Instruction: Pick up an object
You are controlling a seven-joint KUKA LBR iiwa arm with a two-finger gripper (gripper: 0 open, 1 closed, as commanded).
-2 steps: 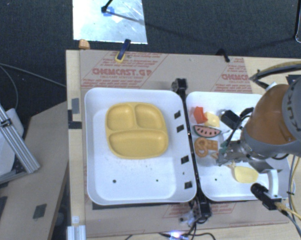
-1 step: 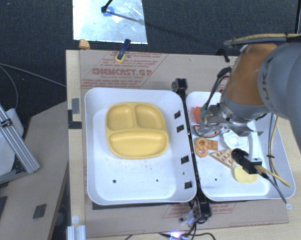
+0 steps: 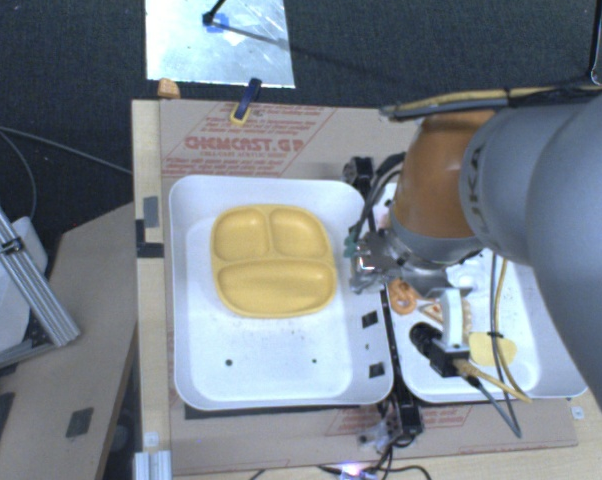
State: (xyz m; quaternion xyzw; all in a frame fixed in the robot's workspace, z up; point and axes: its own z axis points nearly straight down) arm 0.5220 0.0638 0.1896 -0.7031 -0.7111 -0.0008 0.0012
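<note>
A yellow divided plate (image 3: 273, 261) lies in the left white bin (image 3: 271, 368), toward its back. My gripper (image 3: 364, 264) hangs over the strip where the two bins meet, just right of the plate's edge. Below it, in the right bin (image 3: 541, 368), lie a small orange ring-shaped piece (image 3: 402, 299), a pale orange striped piece (image 3: 455, 314) and a yellow piece (image 3: 487, 349). The grey arm with its orange band (image 3: 436, 183) covers most of the right bin. Nothing is visibly held.
The bins sit on a cardboard sheet (image 3: 251, 138). A blue and yellow tool (image 3: 246, 101) lies at the sheet's back edge. A shiny metal sheet (image 3: 219, 28) lies on the floor behind. A metal frame (image 3: 26, 278) stands at the left.
</note>
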